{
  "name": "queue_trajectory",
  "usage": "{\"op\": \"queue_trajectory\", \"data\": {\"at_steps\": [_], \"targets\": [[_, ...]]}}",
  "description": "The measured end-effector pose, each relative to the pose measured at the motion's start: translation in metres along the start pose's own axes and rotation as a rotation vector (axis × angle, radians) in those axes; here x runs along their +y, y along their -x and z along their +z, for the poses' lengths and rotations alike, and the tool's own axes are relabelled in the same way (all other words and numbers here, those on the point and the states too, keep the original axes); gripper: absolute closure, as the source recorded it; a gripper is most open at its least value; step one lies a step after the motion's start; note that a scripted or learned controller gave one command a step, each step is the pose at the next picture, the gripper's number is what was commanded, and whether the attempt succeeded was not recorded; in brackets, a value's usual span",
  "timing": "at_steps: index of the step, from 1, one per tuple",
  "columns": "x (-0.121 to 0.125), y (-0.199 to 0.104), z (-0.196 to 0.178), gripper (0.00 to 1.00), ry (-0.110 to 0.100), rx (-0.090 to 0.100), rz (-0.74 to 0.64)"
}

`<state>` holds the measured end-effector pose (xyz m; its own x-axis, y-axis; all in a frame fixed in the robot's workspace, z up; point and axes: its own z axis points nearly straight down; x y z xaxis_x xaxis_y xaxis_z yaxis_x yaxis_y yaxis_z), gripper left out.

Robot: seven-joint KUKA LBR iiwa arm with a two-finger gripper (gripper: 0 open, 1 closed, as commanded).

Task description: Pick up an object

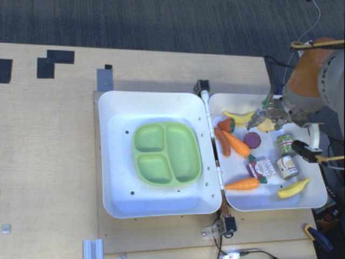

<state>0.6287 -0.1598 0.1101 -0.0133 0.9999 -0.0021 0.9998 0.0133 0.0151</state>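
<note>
Left bin [116,144] holds a green divided tray [166,152]; right bin [312,196] holds carrots [235,142], bananas [294,188], cans [287,166]; gripper [265,116] at its far side, finger state unclear

I can make out no readable text from here. The small silver can with a green label [285,143] and the second silver can beside it [288,167], both in the right white bin [318,198], carry print, as does the flat red-and-white packet [262,168], but all of it is too small and blurred.
</note>
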Motion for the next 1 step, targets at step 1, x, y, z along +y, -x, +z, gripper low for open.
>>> {"op": "queue_trajectory", "data": {"at_steps": [1], "targets": [[-0.0931,-0.017,0.0215,0.0,-0.009,0.001,0.011]]}}
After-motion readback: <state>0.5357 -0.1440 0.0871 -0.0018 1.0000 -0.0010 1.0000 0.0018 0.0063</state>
